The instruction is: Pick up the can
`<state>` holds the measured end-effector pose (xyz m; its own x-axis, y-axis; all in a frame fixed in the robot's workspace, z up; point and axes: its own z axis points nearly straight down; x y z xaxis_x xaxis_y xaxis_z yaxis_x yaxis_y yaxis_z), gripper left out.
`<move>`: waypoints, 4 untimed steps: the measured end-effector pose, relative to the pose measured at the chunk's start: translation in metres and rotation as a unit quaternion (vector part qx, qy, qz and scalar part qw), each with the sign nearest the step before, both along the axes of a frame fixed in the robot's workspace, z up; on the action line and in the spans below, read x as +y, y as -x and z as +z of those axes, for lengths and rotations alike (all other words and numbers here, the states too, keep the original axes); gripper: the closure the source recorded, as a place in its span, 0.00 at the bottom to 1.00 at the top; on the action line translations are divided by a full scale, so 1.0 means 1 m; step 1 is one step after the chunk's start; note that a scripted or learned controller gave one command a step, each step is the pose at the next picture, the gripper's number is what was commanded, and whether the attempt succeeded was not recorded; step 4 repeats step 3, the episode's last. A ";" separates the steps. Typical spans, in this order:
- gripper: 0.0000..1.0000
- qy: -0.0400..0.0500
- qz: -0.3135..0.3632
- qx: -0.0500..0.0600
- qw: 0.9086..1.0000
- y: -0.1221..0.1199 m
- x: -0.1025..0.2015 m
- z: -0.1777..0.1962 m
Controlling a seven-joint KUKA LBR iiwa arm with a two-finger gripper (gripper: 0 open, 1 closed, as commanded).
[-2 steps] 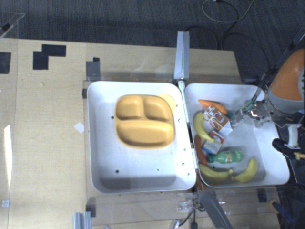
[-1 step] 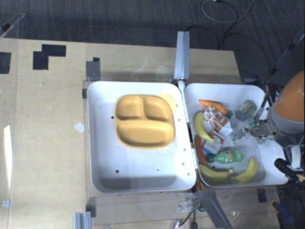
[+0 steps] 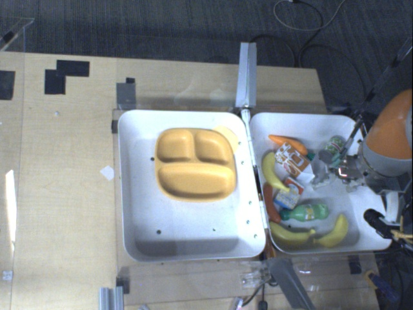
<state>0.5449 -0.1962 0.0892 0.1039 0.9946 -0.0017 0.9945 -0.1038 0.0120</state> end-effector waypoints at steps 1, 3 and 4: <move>0.00 0.000 0.030 0.001 1.000 -0.088 -0.001 -0.002; 1.00 -0.001 0.002 0.003 1.000 -0.056 0.055 0.141; 1.00 -0.001 0.002 0.003 1.000 -0.056 0.055 0.141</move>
